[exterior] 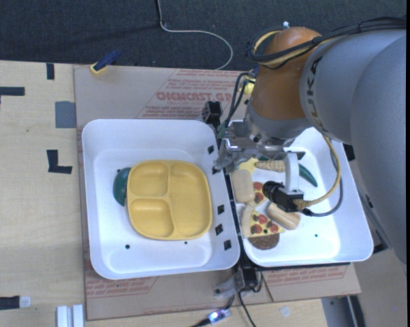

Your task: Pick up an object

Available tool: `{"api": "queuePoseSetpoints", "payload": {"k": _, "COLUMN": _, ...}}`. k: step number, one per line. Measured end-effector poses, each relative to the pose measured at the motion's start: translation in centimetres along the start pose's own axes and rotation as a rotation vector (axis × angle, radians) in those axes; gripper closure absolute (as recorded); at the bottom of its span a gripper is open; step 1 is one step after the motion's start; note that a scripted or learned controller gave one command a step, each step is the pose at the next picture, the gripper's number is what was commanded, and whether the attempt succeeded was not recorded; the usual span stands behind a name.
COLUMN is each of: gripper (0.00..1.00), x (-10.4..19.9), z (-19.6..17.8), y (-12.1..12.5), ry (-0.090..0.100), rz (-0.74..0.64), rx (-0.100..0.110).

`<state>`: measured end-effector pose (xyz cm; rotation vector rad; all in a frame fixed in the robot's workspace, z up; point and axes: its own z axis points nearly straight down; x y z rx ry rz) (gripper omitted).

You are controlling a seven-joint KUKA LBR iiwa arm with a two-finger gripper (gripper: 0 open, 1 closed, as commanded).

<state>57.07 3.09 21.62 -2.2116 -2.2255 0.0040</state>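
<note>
In the right bin (341, 240) lie several toy foods. There is a beige bread roll (242, 186), a pizza slice (261, 222), a tan bun (283, 216), a pale corn cob (269, 165) and a green pepper (306, 175). My gripper (235, 157) hangs low over the right bin's left side, just above the bread roll and close to the wall between the bins. The wrist and its fittings hide the finger tips. Nothing shows held in it.
The left bin (103, 145) holds a yellow divided plate (169, 199) with a dark teal object (120, 186) partly under its left edge. The grey arm covers the upper right of the view. A yellow and blue item (104, 61) lies on the bench at the back.
</note>
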Motion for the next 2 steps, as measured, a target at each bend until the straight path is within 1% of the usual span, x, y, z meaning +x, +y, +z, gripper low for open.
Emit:
{"api": "queuePoseSetpoints", "payload": {"k": 1, "gripper": 1.0, "x": 3.1, "z": 0.0, "y": -0.4, "ry": 0.0, "rz": 0.001, "rx": -0.001}}
{"api": "queuePoseSetpoints", "payload": {"k": 2, "gripper": 1.0, "x": 3.6, "z": -1.8, "y": -0.8, "ry": -0.001, "rz": 0.004, "rx": -0.004}}
